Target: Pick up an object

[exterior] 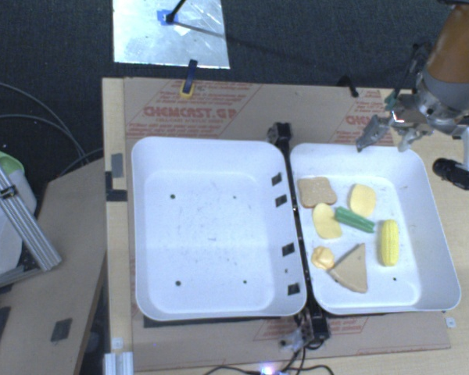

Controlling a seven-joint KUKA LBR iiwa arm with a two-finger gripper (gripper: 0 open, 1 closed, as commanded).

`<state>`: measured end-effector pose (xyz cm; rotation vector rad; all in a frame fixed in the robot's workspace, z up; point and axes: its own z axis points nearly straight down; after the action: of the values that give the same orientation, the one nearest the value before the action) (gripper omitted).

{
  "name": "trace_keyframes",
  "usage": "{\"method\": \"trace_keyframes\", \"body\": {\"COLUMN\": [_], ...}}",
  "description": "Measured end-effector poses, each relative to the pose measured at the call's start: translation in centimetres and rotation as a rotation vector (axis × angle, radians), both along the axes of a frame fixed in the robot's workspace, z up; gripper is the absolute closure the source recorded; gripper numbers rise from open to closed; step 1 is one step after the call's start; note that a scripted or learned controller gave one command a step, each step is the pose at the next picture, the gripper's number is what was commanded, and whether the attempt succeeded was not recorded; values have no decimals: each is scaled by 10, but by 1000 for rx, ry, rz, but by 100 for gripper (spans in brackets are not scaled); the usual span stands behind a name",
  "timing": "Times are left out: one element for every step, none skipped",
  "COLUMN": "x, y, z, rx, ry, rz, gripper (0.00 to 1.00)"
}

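Here the gripper (388, 137) hangs above the far rim of the right bin (434, 209), jaws spread apart and grasping nothing. Its objects lie in the right bin: a bread slice (316, 191), a pale yellow oval piece (363, 200), a second yellow piece (326, 221), a green bean-like piece (354, 219), a corn cob (388, 242), a small yellow lump (322, 257) and a tan wedge (352, 269). The left bin (211, 225) sits beside it on the desk. A cardboard sheet (234, 108) under both bins bears red lettering, apparently "CHEMCAST", partly blurred.
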<state>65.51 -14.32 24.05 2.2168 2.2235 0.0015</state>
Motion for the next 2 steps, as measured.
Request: {"method": "trace_keyframes", "body": {"x": [-80,-130], "y": [-25,-67], "z": [-128,-158], "rx": [3,-1], "ry": [14,5], "rz": [-6,-8], "gripper": [0,0]}}
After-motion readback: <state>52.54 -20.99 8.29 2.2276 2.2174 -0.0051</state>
